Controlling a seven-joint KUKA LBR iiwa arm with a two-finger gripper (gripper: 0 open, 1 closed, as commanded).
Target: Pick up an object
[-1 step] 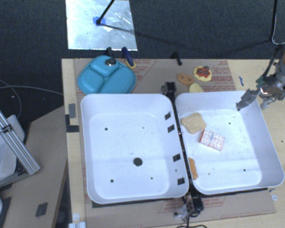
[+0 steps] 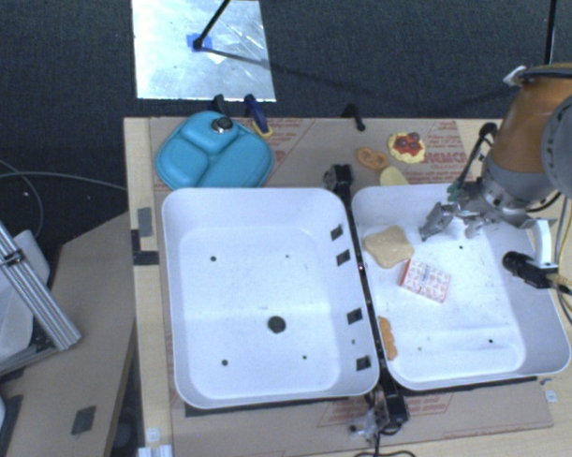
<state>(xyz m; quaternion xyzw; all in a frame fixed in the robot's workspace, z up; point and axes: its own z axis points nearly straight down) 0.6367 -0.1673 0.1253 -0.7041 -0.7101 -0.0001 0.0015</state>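
On the far left of the bench a blue divided plate [image 2: 214,153] lies flat, just beyond the far rim of the left bin [image 2: 194,273]. A small dark round thing [image 2: 276,324] sits on that bin's white floor, a little nearer than the middle.

The right bin [image 2: 543,354] touches the left one along a dark seam. At its near left edge, against the seam, a small orange-brown piece [image 2: 387,337] lies on the floor. Farther back, near the left wall, rests a pale tan lump like a bread roll [image 2: 388,246]. Just right of it and slightly nearer lies a flat white packet with red print [image 2: 426,281], tilted, close to the roll.

Beyond the right bin's far rim, on the bench, sit three small toy foods: an orange one [image 2: 371,157], a pale yellow one [image 2: 393,177] and a round one with red on top [image 2: 407,146].

The gripper [image 2: 451,213] hangs over the far part of the right bin, right of the roll and apart from it. Its fingers are spread and hold nothing. The grey arm with its orange band [image 2: 535,120] rises to the right.
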